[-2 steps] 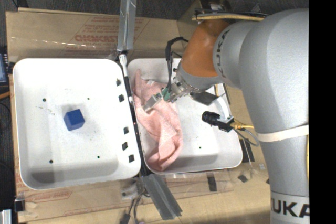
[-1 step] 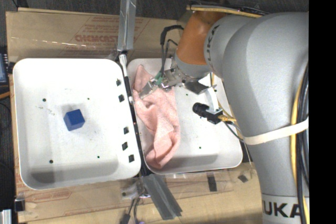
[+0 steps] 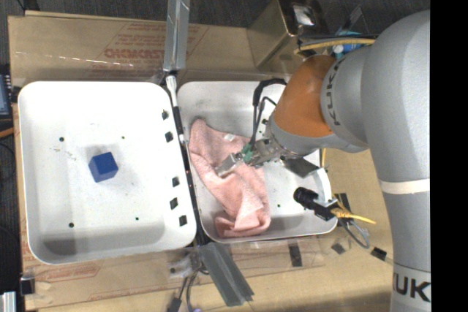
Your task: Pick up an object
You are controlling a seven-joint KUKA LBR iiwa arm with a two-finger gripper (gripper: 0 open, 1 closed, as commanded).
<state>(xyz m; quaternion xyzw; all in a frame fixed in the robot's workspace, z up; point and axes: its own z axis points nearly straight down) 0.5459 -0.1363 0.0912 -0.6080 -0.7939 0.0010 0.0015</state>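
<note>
Writing on the arm: you can read the dark letters "KU" low on the grey arm [image 3: 398,157] at the near right, where the frame cuts off the rest. The same letters also run along the grey shell just beside the orange band [image 3: 303,106].
Writing on the cardboard: the cardboard sheet [image 3: 88,47] on the far side of the bins carries red print, too faint and turned for you to read.
Label on the box: the brown cardboard box [image 3: 281,29] at the far right has a white label [image 3: 301,14] on top. Its text is too small to make out.
Left bin: the left bin [image 3: 29,179] holds one blue cube [image 3: 103,166], left of centre. It is well apart from every wall, with bare white floor all round it.
Right bin: the pink cloth [image 3: 241,197] lies crumpled in the right bin [image 3: 219,95]. It runs from the left wall at the middle down to the near wall, touching both. The far strip and the right side of the floor are bare.
Divide: the two bins' rims meet in a narrow ridge with small black clips [image 3: 175,157] along it, and the cloth's left edge lies just beside it.
End effector: the end effector [image 3: 232,161] sits low over the upper middle of the pink cloth, at or just above its surface. You cannot tell how far it is open, or whether it has hold of any fabric.
Cube and end effector: the blue cube is well to the left, across the ridge.
</note>
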